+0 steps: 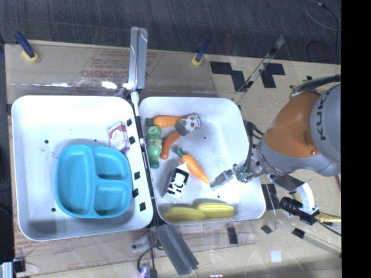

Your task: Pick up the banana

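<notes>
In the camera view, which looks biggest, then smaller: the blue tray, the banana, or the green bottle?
1. blue tray, by far the biggest.
2. banana, long and thin.
3. green bottle, shortest.

The grey arm (316, 138) comes in from the right side of the camera view, its broad orange band (293, 129) sitting just above the wrist. From there the wrist slopes down and to the left, ending in the claw (223, 179). The claw is small and dim here, pointing leftward and slightly downward; nothing can be seen between its tips, and its state cannot be made out.
</notes>
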